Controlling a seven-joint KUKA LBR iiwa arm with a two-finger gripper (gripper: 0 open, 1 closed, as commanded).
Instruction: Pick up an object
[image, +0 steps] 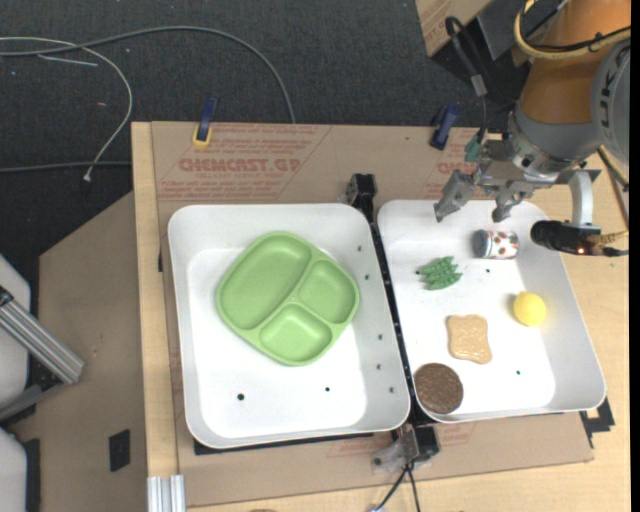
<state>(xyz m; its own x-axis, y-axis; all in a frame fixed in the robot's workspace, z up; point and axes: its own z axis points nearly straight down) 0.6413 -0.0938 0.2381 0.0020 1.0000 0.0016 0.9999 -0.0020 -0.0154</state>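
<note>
The open, empty tool (473, 207) hangs near a small, white, red-spotted object (497, 244).

— Any writing you can read here?

— Only on the brown cardboard sheet (300, 150) lying under the two white bins. Red print along its far edge reads "CHEMCAST GP", just behind the left bin. The same red print repeats to the right, near the blue clamp, but there it is too faint and partly covered to make out.

— Anything on the food pieces or the green plate?

— No lettering legible on them.
</note>
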